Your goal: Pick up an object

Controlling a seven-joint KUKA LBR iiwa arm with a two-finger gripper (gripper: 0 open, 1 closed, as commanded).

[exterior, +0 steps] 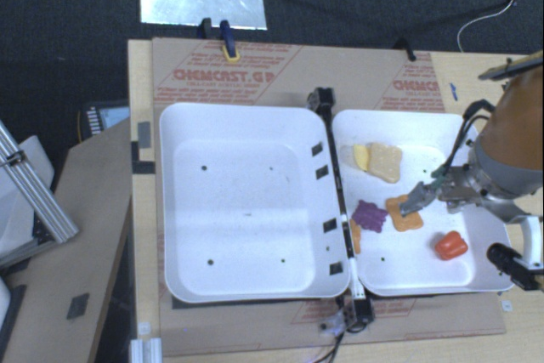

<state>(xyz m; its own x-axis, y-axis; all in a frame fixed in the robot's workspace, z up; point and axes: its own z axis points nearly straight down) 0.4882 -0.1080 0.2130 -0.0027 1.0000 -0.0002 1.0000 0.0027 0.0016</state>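
We found the gripper (418, 201) low over the orange piece (405, 214), which lay in the right bin (399, 125); we could not tell how its jaws stood. The purple piece (369, 216) sat just beside the orange piece and the red piece (451, 246) near it. We feared a closing grasp might nudge the purple neighbour or slip off the flat piece.

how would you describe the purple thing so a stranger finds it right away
Look in the right-hand bin, along its left wall beside the divider. The purple piece lies there, left of an orange piece. It is the one purple item, with ragged edges.
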